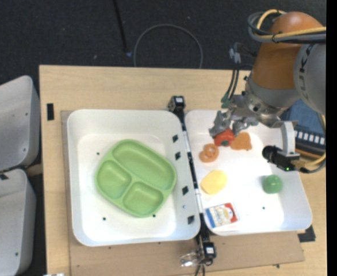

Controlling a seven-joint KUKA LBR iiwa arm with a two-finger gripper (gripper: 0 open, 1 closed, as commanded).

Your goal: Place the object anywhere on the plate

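End effector (226, 132) low over red piece (224, 135); grip state unclear, cannot tell. Green plate (135, 178) far left, bare. Placing not begun.

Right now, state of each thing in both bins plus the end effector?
Plate: upright in left bin, nothing on it.
Red object: right bin, at the end effector tips; grasp unclear.
Orange piece: lying in right bin beside the red object.
Orange ring: lying flat.
Yellow object: lying flat.
Green object: resting near right edge.
Packet: flat, front of right bin.
End effector: low over right bin.
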